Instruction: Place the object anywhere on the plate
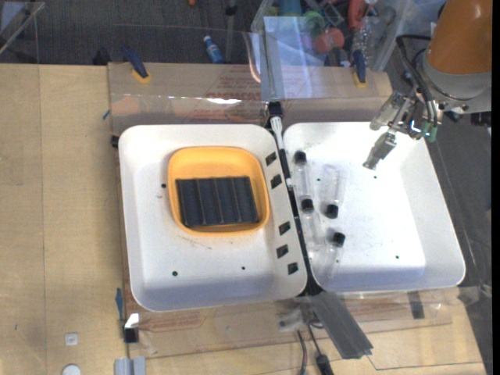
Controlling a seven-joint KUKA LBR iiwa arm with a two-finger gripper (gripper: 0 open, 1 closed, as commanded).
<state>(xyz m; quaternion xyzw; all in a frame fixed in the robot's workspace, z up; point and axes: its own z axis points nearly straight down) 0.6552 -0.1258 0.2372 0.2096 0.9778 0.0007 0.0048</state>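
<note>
Camera view shows the gripper (380, 151) hanging over the upper part of the right bin (406, 241), its fingers slightly spread with nothing between them, so the hand is released and carries no load. The objects to pick from lie along that bin's left side: several clear vials with black caps (320, 205), loosely clustered near the divider (285, 194) and partly overlapping. The yellow plate (219, 158) sits in the left bin (148, 272), already bearing a dark ribbed block (217, 201) that covers most of its floor. The pick does not appear to have begun. Trouble could come from the vials themselves: being transparent and round, they are likely hard to locate and prone to roll or squirt out of a two-finger pinch, and their crowding against the divider may let a finger land on a neighbour or the wall. On the plate, the block leaves little bare rim, so a released vial could roll off.
</note>
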